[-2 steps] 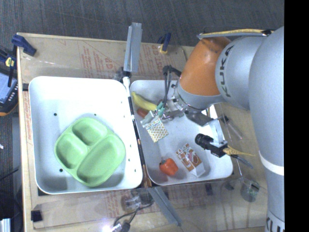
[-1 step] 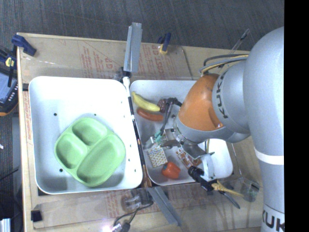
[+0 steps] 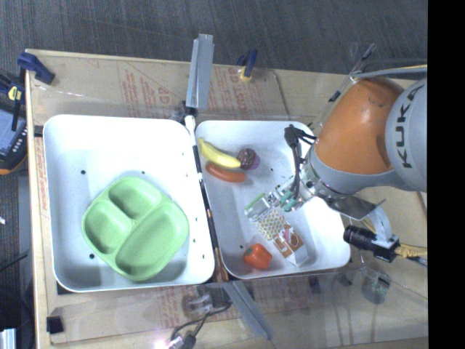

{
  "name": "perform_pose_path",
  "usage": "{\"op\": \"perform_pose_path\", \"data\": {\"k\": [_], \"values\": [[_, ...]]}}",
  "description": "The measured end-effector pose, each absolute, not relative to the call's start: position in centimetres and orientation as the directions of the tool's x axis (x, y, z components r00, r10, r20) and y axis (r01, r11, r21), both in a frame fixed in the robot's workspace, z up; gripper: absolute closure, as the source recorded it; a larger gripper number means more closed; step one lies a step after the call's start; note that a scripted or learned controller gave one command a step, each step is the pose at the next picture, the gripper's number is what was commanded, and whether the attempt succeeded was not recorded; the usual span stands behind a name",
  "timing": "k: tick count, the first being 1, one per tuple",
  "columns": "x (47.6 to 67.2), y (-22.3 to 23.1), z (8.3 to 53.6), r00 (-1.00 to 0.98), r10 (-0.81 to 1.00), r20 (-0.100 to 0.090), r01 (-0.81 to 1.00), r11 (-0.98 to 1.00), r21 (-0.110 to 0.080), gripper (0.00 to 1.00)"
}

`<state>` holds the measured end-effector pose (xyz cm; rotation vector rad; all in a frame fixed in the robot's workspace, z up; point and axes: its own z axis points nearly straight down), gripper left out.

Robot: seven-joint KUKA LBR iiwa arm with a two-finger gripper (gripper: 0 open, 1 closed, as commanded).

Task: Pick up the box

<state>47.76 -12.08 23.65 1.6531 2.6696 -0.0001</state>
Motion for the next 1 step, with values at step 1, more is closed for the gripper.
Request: {"op": "perform_pose_path", "data": {"k": [1], "values": [[49.95,-2.45,19.05,-0.352,0.936,0.002,0.936,0.352,-0.004,1.0]]}}
